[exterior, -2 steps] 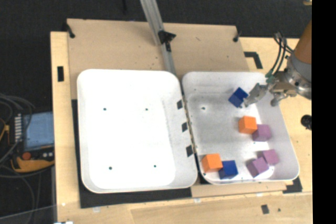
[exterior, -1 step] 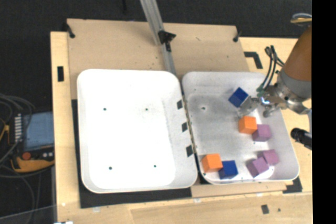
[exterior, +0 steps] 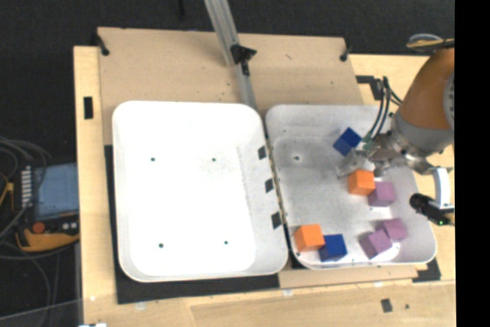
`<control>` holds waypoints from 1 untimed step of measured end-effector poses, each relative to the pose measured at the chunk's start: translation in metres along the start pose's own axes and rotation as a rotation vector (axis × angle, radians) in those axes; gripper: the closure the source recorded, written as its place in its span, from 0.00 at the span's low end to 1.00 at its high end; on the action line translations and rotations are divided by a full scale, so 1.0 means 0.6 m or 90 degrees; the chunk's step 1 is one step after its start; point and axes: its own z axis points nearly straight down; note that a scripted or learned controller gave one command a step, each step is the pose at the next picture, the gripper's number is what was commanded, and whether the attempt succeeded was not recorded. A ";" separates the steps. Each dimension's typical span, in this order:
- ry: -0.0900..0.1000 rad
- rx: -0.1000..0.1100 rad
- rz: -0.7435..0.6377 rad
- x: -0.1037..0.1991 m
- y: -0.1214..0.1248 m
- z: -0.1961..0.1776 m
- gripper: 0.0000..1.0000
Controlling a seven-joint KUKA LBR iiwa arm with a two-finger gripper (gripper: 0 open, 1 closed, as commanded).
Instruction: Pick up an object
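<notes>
Orange block [exterior: 360,181] sits right under the gripper [exterior: 366,161], near centre of the right bin [exterior: 306,142]; grip state I cannot tell. In this bin: 2 orange, 2 blue, 3 purple blocks, approx. all toward its near-right part.

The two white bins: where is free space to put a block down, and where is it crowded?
The left bin has bare floor across its width. In the right bin, free floor lies along its left wall, above the lower orange cube. The right half is crowded: blue cube, upper orange cube, purple cubes, and the claw.
</notes>
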 end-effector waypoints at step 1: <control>0.000 -0.005 0.003 -0.001 0.003 -0.023 1.00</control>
